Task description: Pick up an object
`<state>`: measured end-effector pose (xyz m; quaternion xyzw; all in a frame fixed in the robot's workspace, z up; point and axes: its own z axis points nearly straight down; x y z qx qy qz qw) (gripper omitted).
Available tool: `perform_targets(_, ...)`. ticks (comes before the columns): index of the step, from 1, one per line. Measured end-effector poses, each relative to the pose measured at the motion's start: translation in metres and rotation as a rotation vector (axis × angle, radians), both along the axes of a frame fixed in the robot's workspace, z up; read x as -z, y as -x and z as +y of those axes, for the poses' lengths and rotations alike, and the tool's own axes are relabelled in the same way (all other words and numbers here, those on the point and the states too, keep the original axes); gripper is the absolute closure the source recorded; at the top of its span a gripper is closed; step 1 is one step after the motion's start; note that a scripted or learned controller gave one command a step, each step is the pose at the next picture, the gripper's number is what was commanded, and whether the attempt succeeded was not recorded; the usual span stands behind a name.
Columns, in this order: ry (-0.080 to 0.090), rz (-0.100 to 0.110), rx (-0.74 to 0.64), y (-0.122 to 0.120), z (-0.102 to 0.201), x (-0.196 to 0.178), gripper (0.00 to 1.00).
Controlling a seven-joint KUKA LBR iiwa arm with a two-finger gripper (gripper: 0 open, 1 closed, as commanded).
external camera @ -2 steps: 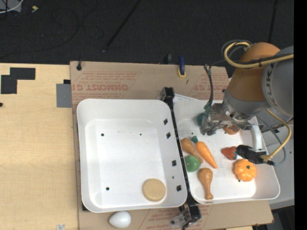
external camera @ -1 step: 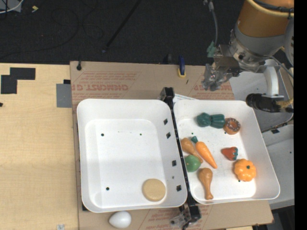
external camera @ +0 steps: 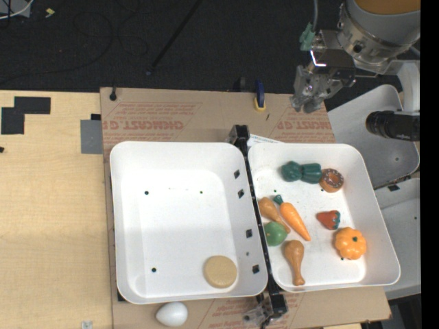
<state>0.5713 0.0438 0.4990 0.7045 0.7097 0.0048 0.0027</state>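
Gripper (external camera: 310, 96) at 1 o'clock above right bin (external camera: 374, 184), finger state can't tell. Carrot (external camera: 295, 221): orange, tapered, green top, lying mid-bin.

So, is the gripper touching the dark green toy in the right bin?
Apart. In the camera view the gripper hangs above the bench behind the right bin, with bare cardboard and the bin's rim between it and the dark green toy.

Behind the left bin (external camera: 123, 184) I read red mirrored print on the cardboard sheet (external camera: 171, 115), seemingly "OHMCRAFT"; a second print behind the right bin (external camera: 374, 184) is illegible.
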Motion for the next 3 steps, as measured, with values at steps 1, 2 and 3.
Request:
perform_targets(1,0.003,0.011,0.006,0.059,-0.008,-0.041,1.00)
perform_targets(2,0.006,0.033,0.008,0.099,0.007,0.123,1.00)
perform_targets(3,0.004,0.022,0.008,0.096,0.026,0.199,1.00)
